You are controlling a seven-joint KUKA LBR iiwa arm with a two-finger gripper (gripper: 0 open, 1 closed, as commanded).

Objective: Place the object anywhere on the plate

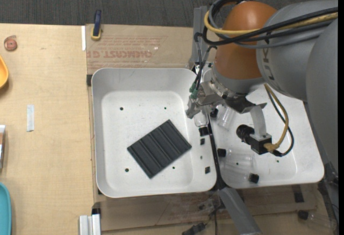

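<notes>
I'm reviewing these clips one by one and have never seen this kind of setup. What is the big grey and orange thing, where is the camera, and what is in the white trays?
The camera is fixed above the bench and looks down at a slant. The big grey shape with the orange band is a robot arm reaching in from the right. Its gripper hangs over the seam between two shallow white bins. The left bin holds a dark ribbed rectangular plate, lying flat and turned at an angle. The right bin sits mostly under the arm, with a few small dark bits on its floor. I cannot tell from this view whether the gripper holds anything. The plate has nothing on it yet.
</notes>
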